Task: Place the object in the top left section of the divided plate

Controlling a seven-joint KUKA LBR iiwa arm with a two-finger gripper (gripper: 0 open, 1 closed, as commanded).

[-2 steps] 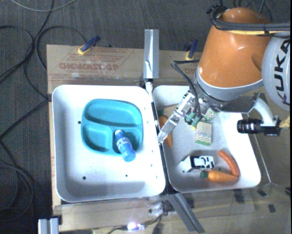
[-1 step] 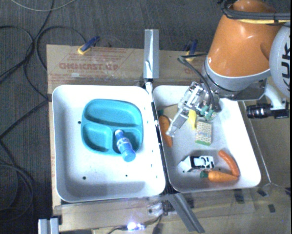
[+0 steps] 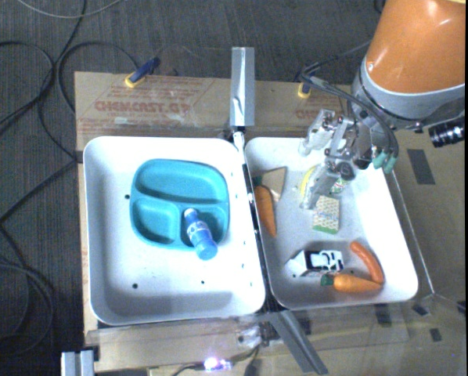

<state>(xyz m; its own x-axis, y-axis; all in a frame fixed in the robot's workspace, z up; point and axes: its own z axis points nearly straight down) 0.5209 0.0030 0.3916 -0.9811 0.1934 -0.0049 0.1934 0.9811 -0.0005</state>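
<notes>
My end effector (image 3: 328, 180) hangs over the right bin (image 3: 398, 233), its state unclear. A blue bottle (image 3: 199, 234) lies on the divided plate (image 3: 160, 182).

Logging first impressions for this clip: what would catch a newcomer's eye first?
The orange-banded arm looms at the upper right, its gripper over the right bin. In the left bin a blue divided plate stands out, with a blue bottle lying across its lower right edge.
</notes>
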